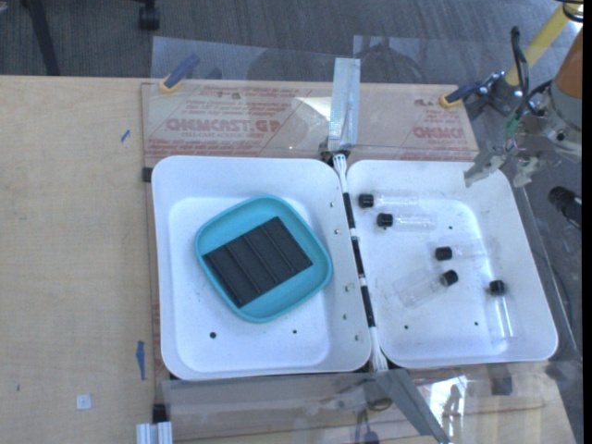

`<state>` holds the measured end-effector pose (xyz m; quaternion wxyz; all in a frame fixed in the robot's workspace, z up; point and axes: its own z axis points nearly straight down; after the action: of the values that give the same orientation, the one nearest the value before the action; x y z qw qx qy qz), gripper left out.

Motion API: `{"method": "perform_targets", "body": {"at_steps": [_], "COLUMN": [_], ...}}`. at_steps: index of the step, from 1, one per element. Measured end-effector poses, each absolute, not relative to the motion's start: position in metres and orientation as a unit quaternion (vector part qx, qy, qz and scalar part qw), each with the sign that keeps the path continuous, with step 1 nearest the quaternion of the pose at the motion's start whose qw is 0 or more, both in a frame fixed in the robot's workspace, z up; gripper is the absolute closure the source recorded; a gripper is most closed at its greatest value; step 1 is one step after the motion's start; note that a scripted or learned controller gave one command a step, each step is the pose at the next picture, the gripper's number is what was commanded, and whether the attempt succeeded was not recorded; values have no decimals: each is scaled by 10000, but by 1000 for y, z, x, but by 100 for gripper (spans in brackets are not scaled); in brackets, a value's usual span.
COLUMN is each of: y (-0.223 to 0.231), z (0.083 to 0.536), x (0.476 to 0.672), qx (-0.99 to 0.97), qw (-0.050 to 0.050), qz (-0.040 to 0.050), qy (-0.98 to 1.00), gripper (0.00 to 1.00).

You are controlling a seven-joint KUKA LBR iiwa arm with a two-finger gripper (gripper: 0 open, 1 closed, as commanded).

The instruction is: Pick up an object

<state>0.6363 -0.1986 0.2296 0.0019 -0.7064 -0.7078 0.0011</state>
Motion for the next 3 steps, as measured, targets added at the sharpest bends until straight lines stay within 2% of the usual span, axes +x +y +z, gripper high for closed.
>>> {"method": "perform_targets", "body": {"at_steps": [1,2,3], "y": [-208,-160,-151], "z": [129,88,153], "x": [601,604,534], "qx": [-6863,-6582,-6289], "qw": [14,-25,24], "qz": [9,-10,8], "qy": [-7273,-7528,-7775], "gripper": [0,0,0]}}
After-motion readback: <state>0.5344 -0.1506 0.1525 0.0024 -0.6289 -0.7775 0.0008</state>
